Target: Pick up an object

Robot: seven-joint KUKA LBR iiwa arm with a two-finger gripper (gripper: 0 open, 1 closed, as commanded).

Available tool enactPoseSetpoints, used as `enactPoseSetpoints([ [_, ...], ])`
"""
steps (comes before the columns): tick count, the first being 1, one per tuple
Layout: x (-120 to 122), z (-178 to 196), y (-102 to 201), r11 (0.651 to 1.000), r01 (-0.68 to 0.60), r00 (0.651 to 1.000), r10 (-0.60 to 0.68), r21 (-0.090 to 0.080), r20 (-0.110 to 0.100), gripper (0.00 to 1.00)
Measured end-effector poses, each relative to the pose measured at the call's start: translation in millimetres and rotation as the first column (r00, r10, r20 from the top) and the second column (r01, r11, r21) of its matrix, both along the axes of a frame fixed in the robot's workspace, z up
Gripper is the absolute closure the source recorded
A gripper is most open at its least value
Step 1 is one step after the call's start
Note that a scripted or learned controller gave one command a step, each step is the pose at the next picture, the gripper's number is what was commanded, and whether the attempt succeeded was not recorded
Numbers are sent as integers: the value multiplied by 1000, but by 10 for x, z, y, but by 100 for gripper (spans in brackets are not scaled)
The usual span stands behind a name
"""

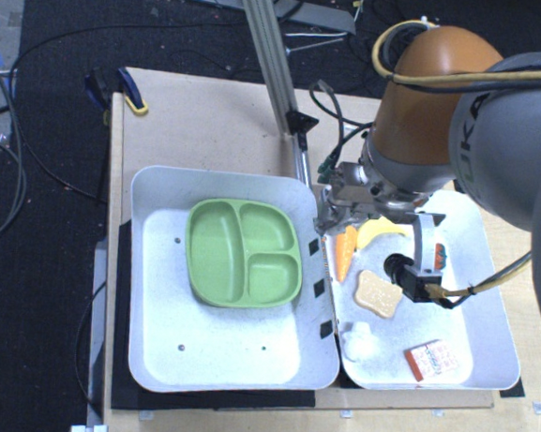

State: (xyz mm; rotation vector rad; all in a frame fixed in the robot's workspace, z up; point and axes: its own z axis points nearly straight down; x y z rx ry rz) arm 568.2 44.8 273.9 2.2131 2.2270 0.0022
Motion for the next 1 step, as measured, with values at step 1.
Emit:
enactPoseSetpoints([
  [1,201,-229,401,1000,0,1000,0,0,-2,100],
])
